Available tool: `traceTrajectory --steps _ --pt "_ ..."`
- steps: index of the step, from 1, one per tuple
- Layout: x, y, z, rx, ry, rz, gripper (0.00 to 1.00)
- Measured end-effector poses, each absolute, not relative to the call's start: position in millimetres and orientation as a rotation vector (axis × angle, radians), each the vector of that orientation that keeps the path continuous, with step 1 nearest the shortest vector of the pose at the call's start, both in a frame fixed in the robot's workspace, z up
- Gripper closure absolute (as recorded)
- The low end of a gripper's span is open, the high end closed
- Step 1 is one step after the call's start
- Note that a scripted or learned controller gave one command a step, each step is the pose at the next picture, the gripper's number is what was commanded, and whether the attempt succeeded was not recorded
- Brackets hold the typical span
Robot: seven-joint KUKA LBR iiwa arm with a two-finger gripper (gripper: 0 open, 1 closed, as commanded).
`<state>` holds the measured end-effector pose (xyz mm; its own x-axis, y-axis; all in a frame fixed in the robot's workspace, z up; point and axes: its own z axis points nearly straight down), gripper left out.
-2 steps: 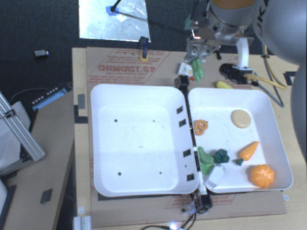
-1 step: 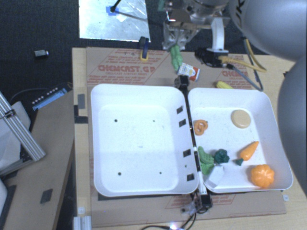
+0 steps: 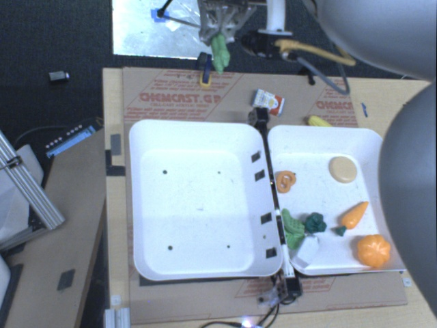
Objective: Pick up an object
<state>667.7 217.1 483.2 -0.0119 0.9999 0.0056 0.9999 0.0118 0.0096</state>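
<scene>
Green object held at the top of the frame
Your gripper (image 3: 220, 38) has its jaws closed on a green object (image 3: 220, 52), up above the left bin (image 3: 147, 203)

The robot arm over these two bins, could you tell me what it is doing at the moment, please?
The end effector is raised beyond the far edge of the bins with a green leafy item hanging between its fingers. In the right bin lie a pretzel, a cream disc, a carrot, an orange and some greens.
</scene>
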Motion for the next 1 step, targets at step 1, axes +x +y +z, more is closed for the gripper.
traceTrajectory --steps 1 --pt "604.5 236.3 505.9 2.213 2.232 0.004 1.0"
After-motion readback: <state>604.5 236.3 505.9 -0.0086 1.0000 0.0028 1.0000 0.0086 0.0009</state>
